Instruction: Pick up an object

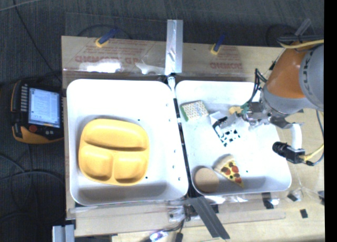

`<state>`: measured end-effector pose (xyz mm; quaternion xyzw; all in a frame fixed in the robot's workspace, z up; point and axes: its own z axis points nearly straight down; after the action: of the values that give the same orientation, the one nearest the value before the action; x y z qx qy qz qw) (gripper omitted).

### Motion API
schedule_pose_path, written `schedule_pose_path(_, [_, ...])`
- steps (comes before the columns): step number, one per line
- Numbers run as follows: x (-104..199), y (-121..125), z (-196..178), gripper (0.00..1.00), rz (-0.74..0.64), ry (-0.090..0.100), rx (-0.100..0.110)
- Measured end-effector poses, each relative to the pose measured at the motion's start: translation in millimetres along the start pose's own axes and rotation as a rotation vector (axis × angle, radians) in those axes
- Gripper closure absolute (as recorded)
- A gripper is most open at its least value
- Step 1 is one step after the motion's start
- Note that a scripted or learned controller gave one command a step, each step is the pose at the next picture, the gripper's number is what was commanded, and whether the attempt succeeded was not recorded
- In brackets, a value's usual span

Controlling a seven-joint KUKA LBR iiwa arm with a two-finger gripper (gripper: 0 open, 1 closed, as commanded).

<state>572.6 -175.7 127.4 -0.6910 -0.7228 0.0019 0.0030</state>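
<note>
Hand (pixel 238 113) low over right bin's (pixel 263 185) far edge, finger state unclear; open floor beneath.

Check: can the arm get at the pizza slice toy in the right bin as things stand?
Probably yes. The pizza slice lies face-up near the right bin's front wall with open floor above it. Only the brown round piece touching its left side might crowd the hand.

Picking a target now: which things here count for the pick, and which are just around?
For the pick:
claw
checkered block
dotted card
pizza toy
brown piece
yellow tray

Just around:
pendant
clips
</note>
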Motion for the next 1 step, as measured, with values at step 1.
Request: schedule_pose_path(1, [35.1, 37.4, 37.7, 0.0, 0.026, -0.004, -0.014])
